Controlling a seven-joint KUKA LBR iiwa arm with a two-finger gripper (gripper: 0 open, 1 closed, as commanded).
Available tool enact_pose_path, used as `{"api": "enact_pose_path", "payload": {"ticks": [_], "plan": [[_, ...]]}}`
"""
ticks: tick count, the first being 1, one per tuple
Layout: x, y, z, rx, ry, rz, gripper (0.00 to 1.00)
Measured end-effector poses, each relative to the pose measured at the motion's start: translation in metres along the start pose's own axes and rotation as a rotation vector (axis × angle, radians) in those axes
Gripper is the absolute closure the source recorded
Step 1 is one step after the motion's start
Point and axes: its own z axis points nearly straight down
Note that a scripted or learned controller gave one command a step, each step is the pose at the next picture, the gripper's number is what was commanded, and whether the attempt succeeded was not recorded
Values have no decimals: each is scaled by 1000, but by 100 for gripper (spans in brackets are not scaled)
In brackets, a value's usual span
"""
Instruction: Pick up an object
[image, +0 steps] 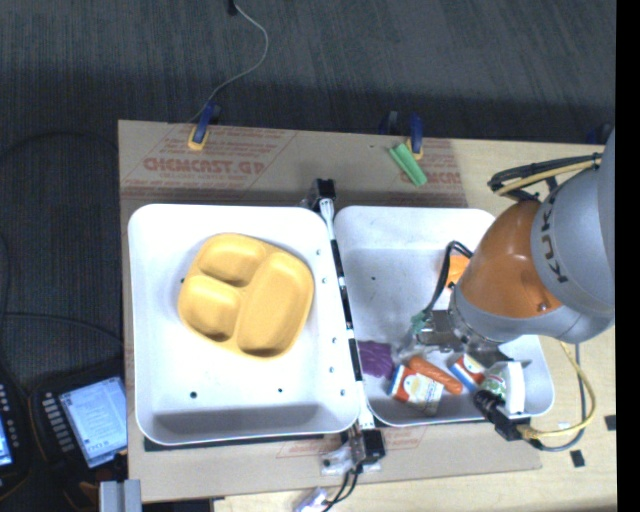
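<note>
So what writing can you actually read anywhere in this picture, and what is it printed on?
"CHEMCAST GP", red print on the brown board under the bins.
"KU", the start of a name cut off by the picture edge, on the arm.
Screen of the device at lower left: too small to read.
Packet in the right bin: print blurred.

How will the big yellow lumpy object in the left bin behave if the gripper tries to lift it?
The big yellow lumpy object looks broad and rounded, so two fingers may slip off its smooth lobes. It probably lies stable rather than rolling, since it sits flat in the left white bin. Its weight cannot be judged.
</note>
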Motion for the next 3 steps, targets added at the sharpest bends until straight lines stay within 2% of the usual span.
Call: {"api": "enact_pose_path", "payload": {"ticks": [1,2,3], "plan": [[131,-4,-105,17,7,-5,100],[61,-5,-91,19,4,0,100],[61,-5,-91,19,5,-1,0]]}}
